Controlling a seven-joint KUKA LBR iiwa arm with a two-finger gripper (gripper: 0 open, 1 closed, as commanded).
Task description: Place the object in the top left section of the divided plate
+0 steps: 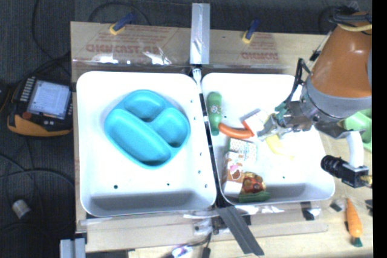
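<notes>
Two bins lie under me, and my pincer (270, 124) is low in the right bin (302, 181). Whether it is wide, narrow or holding something I cannot tell; clutter crowds its tip. Just left of it lies the orange carrot-like piece (234, 130), long axis running left-right, with a small white-and-red item (253, 116) touching my tip and a yellow bit (274, 143) just below. Which is my object is unclear. Far left of my pincer, in the left bin (91, 190), sits the blue divided plate (147, 125).
</notes>
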